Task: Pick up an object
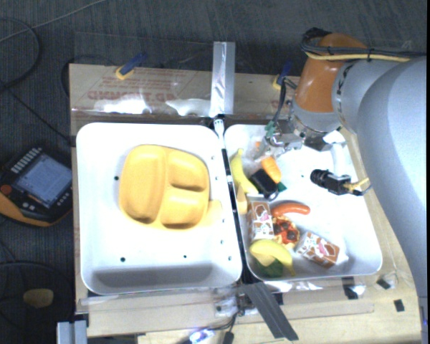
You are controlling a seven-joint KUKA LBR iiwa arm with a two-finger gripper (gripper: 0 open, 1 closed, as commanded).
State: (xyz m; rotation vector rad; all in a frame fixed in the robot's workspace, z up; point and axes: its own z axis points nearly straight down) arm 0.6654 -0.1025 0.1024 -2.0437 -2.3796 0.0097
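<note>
The right bin (358,221) holds several toy foods. A yellow banana (236,175) lies along its left wall, with an orange and black piece (267,176) beside it. Nearer the front are a red sausage (291,208), a printed snack packet (261,221), a small carton (319,249) and a yellow-green fruit (271,255). My gripper (281,136) hangs over the bin's back left corner, just above and behind the orange and black piece. The grey arm with its orange band (322,84) comes in from the right. I see nothing held in the gripper.
The left bin (100,264) holds a yellow divided plate (165,185). A black cylindrical part (331,180) sticks out near the right bin's back right. A handheld pendant (36,185) lies on the floor to the left. A metal divider (223,77) stands behind the bins.
</note>
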